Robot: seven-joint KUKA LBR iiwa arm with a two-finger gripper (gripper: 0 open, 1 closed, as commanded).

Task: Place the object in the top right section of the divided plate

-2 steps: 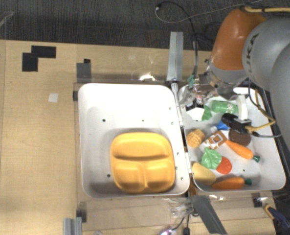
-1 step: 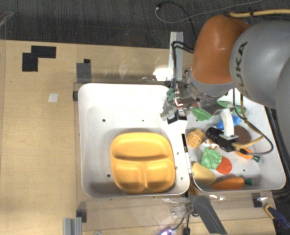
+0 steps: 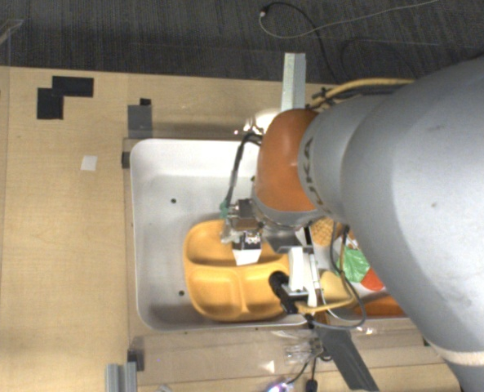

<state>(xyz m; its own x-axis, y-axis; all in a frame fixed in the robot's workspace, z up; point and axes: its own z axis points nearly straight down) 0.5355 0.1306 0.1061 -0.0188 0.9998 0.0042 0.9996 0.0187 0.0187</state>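
A yellow divided plate [image 3: 217,280] lies in the lower part of the left white bin [image 3: 164,219]. My arm, grey with an orange band [image 3: 286,166], reaches in from the right and hangs over the plate's right half. The gripper [image 3: 246,247] sits low over the plate's upper right part, its fingers hidden under the wrist hardware. A white tag-like piece [image 3: 246,256] shows just below the wrist. No object between the fingers can be made out.
The right bin holds small items, among them a green piece [image 3: 354,264] and an orange-red one [image 3: 372,281], mostly covered by the arm. Cables [image 3: 235,178] run along the wrist. The tan bench [image 3: 54,243] surrounds the bins.
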